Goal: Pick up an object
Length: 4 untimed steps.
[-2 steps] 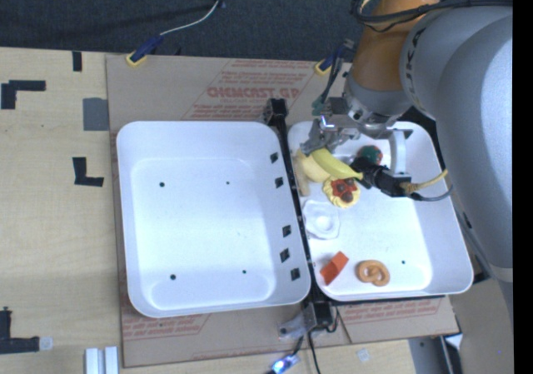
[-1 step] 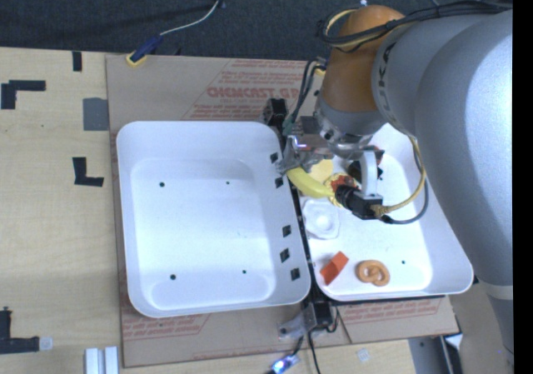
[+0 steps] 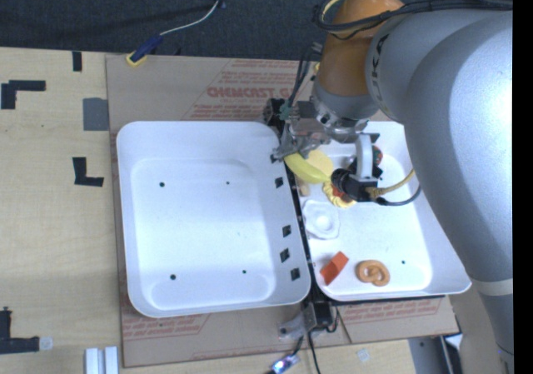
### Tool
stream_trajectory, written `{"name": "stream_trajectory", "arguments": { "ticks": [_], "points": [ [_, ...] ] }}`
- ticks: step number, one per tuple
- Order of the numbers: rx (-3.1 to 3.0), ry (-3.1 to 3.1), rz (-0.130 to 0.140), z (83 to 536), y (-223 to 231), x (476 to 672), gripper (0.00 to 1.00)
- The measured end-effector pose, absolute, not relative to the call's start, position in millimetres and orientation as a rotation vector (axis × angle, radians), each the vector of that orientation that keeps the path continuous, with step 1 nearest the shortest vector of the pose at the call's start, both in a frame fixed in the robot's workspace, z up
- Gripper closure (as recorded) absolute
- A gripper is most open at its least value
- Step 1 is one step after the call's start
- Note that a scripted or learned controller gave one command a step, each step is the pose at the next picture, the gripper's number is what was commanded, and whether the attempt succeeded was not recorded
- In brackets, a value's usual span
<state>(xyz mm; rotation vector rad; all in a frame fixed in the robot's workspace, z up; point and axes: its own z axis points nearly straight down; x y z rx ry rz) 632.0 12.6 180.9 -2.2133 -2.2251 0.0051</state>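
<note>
- The likeliest target is the yellow object (image 3: pixel 310 167), a rounded, banana-like piece lying at the upper left of the right bin (image 3: pixel 416 276), touching or just beside the wall shared with the left bin.
- It looks like a light, smooth toy; I judge it stiff enough to pinch but slippery on its curved skin, so a grip across its narrower width, near the middle, seems safest.
- The end effector (image 3: pixel 293 141) hangs right over the yellow object's 11 o'clock end; from this slant I cannot tell how it is set, or whether it has anything in its grip.
- At 3 o'clock of the yellow object lies a small red-and-yellow item (image 3: pixel 338 191), partly hidden by the black wrist hardware.
- At 6 o'clock sits a white, pale object (image 3: pixel 321 220), hard to read against the bin floor.
- Further toward 6 o'clock are a red-orange block (image 3: pixel 335 267) and, to its right, a tan pretzel-shaped piece (image 3: pixel 372 272), well apart from the target.
- The left bin (image 3: pixel 133 147) lies at 9 o'clock; both bins rest on cardboard on the desk (image 3: pixel 50 222).
- The near wall may crowd a grasp from that side.
</note>
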Motion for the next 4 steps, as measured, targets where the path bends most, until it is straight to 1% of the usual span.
{"name": "stream_trajectory", "arguments": {
  "ticks": [1, 2, 3, 4],
  "points": [
    [-2.214, -2.224, 0.007, 181.0, 27.2, 631.3, 1.0],
    [-2.212, -2.224, 0.009, 181.0, 50.7, 610.4, 1.0],
    [-2.214, -2.228, 0.0, 233.7, 72.4, 625.8, 1.0],
    [-2.205, -2.223, 0.018, 110.1, 141.3, 664.7, 1.0]
  ]
}}
